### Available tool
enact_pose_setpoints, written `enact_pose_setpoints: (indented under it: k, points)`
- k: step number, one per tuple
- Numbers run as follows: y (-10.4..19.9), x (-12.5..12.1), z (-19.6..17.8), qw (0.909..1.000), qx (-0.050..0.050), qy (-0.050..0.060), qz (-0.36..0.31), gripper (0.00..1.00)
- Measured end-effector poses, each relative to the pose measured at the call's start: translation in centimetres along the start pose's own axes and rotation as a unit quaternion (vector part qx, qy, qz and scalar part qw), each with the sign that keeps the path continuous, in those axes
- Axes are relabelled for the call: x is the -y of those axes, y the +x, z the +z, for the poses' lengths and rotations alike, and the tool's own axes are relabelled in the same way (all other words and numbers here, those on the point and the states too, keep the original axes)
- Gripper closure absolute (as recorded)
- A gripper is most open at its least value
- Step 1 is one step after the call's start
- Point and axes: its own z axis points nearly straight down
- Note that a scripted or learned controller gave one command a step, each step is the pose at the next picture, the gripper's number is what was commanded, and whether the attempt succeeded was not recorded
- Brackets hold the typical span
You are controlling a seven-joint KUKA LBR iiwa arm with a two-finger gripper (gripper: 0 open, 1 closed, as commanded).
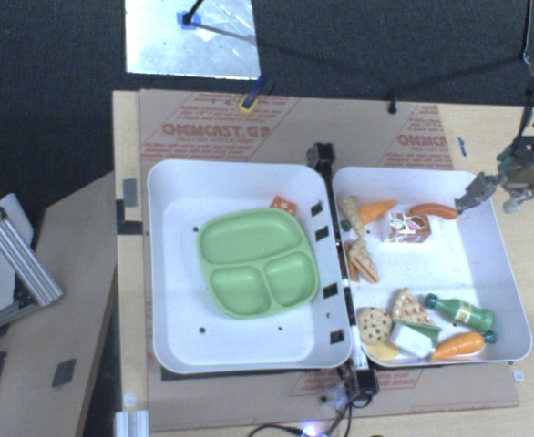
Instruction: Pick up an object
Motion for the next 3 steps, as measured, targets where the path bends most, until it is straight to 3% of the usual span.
enact_pose_setpoints:
  k: [1, 3]
  points:
    - [0.1, -0.2, -0.7, 1.0000, 0.001, -0.006, -0.002, 0.00]
    - [0.9, 0.9, 9.3, 1.0000, 0.001, -0.004, -0.001, 0.00]
